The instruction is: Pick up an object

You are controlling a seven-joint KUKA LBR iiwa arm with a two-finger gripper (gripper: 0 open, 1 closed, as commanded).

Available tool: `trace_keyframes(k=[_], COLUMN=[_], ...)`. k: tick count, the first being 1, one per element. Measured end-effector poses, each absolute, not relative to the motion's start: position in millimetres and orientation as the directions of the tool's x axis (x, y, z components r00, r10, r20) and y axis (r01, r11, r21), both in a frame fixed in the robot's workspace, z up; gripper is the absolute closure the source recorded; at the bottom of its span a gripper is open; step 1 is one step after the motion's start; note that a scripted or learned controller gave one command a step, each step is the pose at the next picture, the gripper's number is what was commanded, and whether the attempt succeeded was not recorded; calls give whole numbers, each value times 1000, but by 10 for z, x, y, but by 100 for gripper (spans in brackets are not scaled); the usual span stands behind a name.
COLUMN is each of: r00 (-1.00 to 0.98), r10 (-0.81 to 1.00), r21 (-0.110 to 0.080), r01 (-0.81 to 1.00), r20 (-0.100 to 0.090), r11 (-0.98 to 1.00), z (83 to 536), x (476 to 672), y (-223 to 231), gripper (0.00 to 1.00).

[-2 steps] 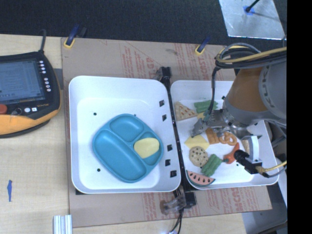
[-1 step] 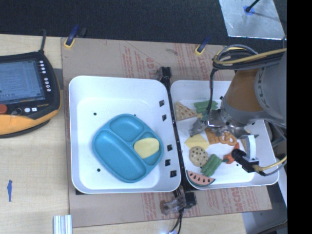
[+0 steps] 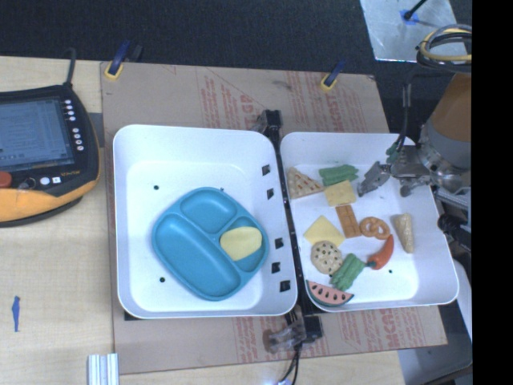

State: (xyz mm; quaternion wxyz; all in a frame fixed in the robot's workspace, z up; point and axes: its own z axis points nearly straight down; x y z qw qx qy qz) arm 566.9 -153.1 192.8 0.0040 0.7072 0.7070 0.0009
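Pincer (image 3: 377, 181): poised over the upper part of the right bin (image 3: 429, 291), fingers spread and released, nothing between them. Arm enters from the right.

Candidates, placed relative to the pincer:
- yellow cheese square (image 3: 340, 192), just left of the fingertips, nearest item;
- green bean pod (image 3: 337, 172), left and slightly above, touching the cheese;
- triangular sandwich wedge (image 3: 302, 184), further left, by the bin's wall;
- orange cracker strip (image 3: 348, 220), below and left;
- pretzel (image 3: 373, 228), directly below;
- bread cone (image 3: 405, 233), below and right;
- red chili pepper (image 3: 383, 253), further below;
- yellow cheese slice (image 3: 323, 231), round cookie (image 3: 325, 256), green pod (image 3: 347, 271) and watermelon slice (image 3: 330, 294), well below and left.

Left bin (image 3: 128, 215): well left of the pincer, holds a blue divided plate (image 3: 192, 251) with a pale yellow oval piece (image 3: 241, 242) on it.

Step, as judged: approach, no grasp made. Next move calls for settling on one target, probably the cheese square or the pretzel, centring the fingers over it, descending to the bin floor, and closing. Flat pieces may slip.
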Motion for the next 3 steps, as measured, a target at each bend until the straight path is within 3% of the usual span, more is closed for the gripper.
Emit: trace_keyframes(k=[1, 2, 3], r00=[-8, -6, -7], r10=[1000, 1000, 1000], r21=[-10, 0, -5], r01=[1000, 1000, 1000], r20=[2, 0, -1], r11=[8, 6, 7], z=[861, 922, 921], x=[5822, 6075, 6572], y=[-1185, -931, -1271], gripper=[0, 0, 0])
